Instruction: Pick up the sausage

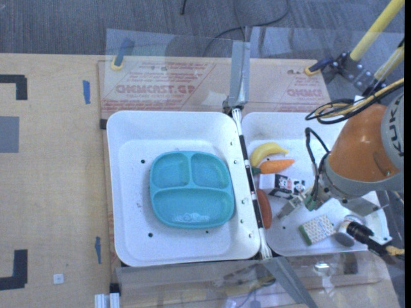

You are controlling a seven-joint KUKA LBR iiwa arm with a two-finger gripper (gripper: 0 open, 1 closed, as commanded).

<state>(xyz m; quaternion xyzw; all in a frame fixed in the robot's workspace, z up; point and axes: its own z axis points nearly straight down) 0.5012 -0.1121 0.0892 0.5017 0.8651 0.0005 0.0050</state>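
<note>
Two shallow white bins sit side by side on the table, and we see the sausage (264, 209) lying in the right bin (292, 122), pressed along its left wall close to the divider, a reddish-brown cylinder running roughly front to back. Beside it, farther back, lie a banana (268, 151) and a carrot (276, 165), with a small dark printed packet (283, 183) just below them and a green perforated sponge-like block (316, 228) nearer the front. The left bin (128, 127) holds a teal divided plate (191, 189). Our arm reaches in from the right, its gripper (290, 207) tilted down toward the left, near the sausage but apart from it; the fingers look slightly parted with nothing between them. We judge the slant fits a target hugging the wall, since a straight drop would leave one finger no room against the rim. That tight gap is the likely trouble: the fingers may strike the wall or only nudge the sausage
</note>
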